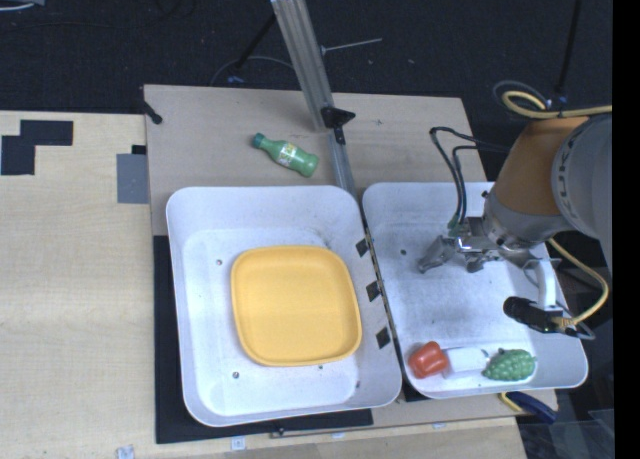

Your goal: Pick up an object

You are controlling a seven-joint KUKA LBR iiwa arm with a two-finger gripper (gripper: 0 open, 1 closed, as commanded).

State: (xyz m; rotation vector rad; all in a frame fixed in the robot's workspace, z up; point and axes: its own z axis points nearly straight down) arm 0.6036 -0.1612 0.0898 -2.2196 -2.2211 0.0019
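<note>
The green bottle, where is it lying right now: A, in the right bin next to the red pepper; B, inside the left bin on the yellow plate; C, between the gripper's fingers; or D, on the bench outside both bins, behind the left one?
D: the green bottle lies on its side on the bare bench, beyond the far rim of the left bin, apart from the yellow plate and the gripper.

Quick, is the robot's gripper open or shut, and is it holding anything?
Gripper: over the right bin, nothing seen in it; open or shut cannot be told.
</note>
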